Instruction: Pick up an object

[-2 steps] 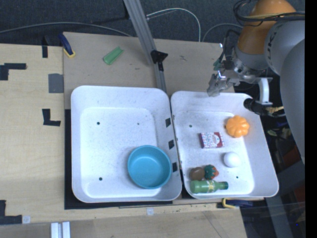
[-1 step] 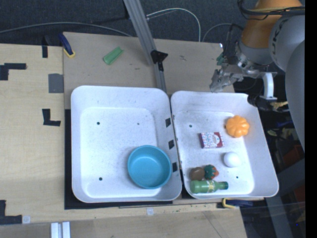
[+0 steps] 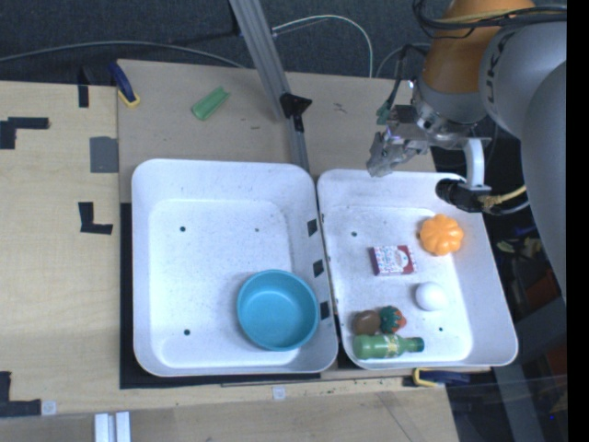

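Tool (image 3: pixel 384 162) poised at the far rim of the right bin (image 3: pixel 488 274), tips pointing down over the bin's back-left corner, nothing between them; open or closed impossible to tell from this angle. Above it, grey arm (image 3: pixel 525 53) with orange band (image 3: pixel 474 26) reaching in from the right, black cables looped around the wrist. Inside the right bin, 5 items well apart from the tool: orange pumpkin-shaped toy (image 3: pixel 441 234) near the right wall, small red-and-white box (image 3: pixel 392 261) lying flat near the middle, white egg-like ball (image 3: pixel 430 296) just below and to the right of the box, round brown-and-green piece (image 3: pixel 380 320) near the front, and green bottle (image 3: pixel 388 345) lying on its side just in front of that piece, cap pointing right. Left bin (image 3: pixel 166 191) touching the right bin along the shared middle edge, with 1 blue bowl (image 3: pixel 277 308) sitting upright near its front-right corner. Beyond the bins, on the bench (image 3: pixel 55 274), a small green block (image 3: pixel 210 103) lying near the back, a blue-and-yellow clip (image 3: pixel 125 85) further left, and several strips of black tape on the left side. Grey metal post (image 3: pixel 262 44) rising at a slant from behind the gap between the 2 bins.
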Tool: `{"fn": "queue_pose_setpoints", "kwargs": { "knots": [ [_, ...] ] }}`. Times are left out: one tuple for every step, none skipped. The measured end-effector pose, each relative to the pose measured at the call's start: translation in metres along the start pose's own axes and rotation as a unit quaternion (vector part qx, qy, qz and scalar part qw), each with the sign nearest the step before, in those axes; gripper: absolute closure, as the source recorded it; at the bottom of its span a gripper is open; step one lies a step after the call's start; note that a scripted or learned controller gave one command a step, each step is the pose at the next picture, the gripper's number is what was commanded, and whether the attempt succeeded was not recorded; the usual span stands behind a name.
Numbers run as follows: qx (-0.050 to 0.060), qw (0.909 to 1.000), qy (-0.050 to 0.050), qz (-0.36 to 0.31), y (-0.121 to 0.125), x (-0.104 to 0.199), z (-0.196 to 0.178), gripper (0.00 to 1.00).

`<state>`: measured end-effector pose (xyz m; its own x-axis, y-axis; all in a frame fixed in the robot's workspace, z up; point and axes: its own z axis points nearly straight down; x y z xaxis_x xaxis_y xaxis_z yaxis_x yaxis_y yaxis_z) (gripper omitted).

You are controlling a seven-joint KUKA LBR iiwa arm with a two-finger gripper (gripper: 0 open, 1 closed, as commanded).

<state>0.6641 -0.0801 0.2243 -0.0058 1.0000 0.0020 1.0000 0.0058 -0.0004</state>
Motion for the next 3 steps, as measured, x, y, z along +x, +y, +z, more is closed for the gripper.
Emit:
{"fn": "queue_pose_setpoints", "kwargs": {
  "knots": [
    [0.001, 1.0, 0.0, -0.001, -0.009, 0.059, 0.006, 1.0],
    [0.002, 1.0, 0.0, 0.0, -0.025, 0.107, 0.013, 1.0],
    [0.002, 1.0, 0.0, -0.001, -0.04, 0.161, 0.017, 1.0]
  ]
}}
